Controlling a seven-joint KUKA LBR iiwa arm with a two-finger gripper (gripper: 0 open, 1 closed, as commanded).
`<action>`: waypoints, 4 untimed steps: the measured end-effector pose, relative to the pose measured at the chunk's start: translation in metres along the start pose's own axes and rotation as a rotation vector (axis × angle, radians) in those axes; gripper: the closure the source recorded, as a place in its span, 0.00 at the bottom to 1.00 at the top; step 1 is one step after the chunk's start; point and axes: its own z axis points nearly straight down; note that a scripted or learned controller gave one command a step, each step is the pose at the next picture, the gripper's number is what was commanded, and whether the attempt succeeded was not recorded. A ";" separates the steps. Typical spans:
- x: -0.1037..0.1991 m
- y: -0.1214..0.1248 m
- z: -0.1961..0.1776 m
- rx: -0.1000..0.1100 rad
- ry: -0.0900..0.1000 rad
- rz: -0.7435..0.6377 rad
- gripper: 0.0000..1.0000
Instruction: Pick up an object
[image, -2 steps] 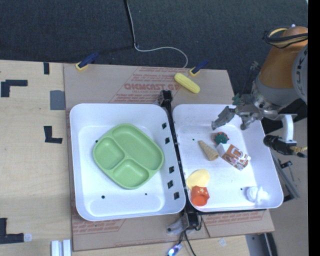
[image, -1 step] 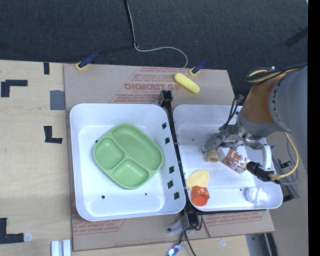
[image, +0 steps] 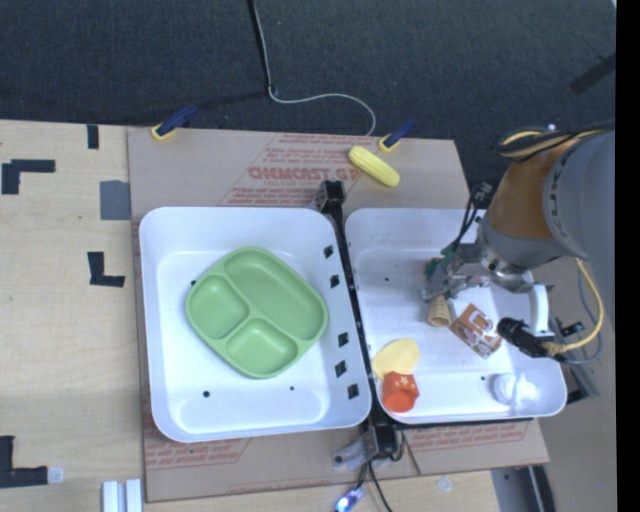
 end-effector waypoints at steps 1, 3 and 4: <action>0.030 0.040 0.011 0.001 0.002 -0.002 1.00; 0.037 -0.052 -0.012 0.013 0.003 0.006 1.00; 0.077 0.030 0.011 -0.002 0.002 -0.004 1.00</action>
